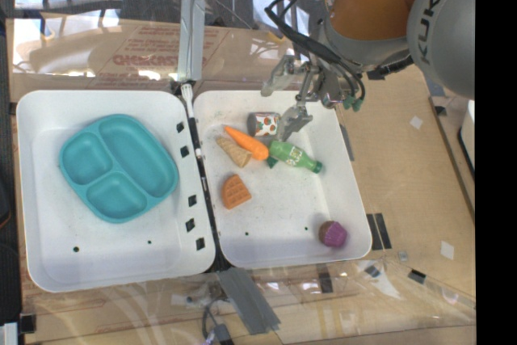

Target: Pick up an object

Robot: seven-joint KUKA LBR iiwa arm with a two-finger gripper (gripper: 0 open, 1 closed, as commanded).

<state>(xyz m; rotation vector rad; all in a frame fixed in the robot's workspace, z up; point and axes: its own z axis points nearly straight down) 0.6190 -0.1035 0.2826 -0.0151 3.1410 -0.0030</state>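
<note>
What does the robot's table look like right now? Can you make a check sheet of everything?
Surface: bench bearing two white bins side by side, the left bin and the right bin.
Job's things: in the right bin, carrot, green bottle, cone, waffle, small box, purple ball.
Clutter: teal tray in the left bin.
Grippers: gripper above the right bin's far side, by the small box, nothing seen between its fingers.
Cables: black cables looped by the wrist.
Surroundings: cardboard sheet behind the bins.
</note>
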